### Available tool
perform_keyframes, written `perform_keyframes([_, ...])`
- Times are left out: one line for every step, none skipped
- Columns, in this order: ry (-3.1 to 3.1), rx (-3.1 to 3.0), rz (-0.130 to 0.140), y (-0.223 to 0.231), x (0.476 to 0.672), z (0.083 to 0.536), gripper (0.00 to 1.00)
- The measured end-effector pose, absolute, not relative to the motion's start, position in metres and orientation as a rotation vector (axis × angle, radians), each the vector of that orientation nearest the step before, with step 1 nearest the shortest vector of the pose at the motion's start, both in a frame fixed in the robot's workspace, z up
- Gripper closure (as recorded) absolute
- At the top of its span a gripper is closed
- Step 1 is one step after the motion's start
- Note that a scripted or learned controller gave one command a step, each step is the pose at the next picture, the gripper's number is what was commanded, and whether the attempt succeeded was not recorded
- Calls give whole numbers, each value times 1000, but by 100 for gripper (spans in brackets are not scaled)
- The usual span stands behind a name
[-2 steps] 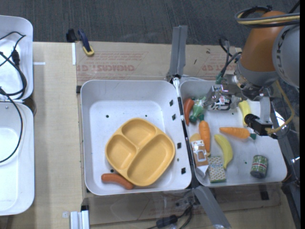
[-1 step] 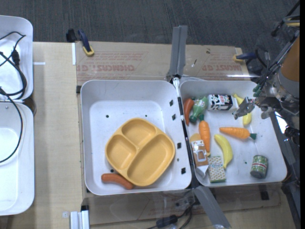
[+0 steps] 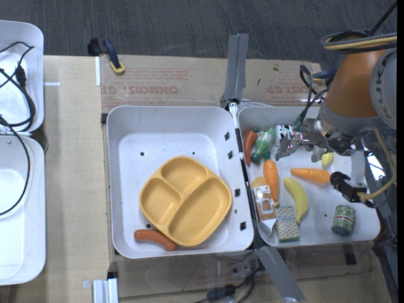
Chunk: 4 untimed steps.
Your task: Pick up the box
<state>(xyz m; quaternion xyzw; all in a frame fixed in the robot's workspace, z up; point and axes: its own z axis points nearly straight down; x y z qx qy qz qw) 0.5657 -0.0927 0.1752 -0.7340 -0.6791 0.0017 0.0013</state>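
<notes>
While the gripper point(image 3: 291, 142) hovers — grip state unclear — the approach remains: descend toward the box point(image 3: 287, 224)

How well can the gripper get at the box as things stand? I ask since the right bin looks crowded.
Probably yes. The box lies flat at the right bin's front edge with its top uncovered. The gripper hovers farther back. A banana and another packet lie close beside it, so a grasp could nudge them.
</notes>
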Motion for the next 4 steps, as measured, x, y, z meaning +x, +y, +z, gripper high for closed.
perform_keyframes([-1948, -2465, 4, -145, 505, 254, 0])
perform_keyframes([-1948, -2463, 8, -145, 505, 262, 100])
perform_keyframes([-1948, -2463, 8, -145, 505, 262, 0])
perform_keyframes([-1267, -2871, 9, -90, 477, 198, 0])
